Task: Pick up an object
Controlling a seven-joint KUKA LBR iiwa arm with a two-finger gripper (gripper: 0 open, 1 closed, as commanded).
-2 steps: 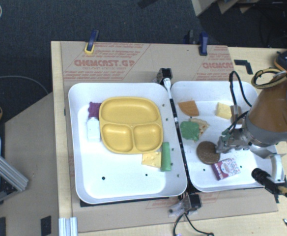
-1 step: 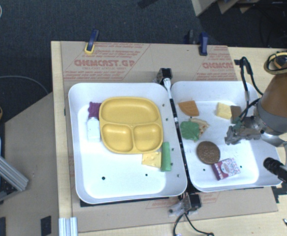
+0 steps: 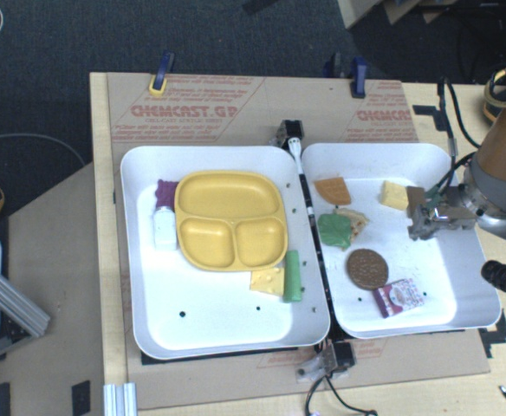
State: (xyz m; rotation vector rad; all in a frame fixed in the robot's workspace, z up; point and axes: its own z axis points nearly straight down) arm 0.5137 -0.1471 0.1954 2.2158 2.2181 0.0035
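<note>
My gripper hangs over the right part of the right bin, reaching in from the right. A pale yellow block lies just to its upper left, close to it. Further left in this bin are an orange-brown slice, a green lumpy piece, a round brown cookie and a red packet. I see nothing held in the gripper.
The left bin holds a yellow divided plate, a purple item, a small white bottle, a yellow wedge and a green stick. A black divider strip runs between the bins.
</note>
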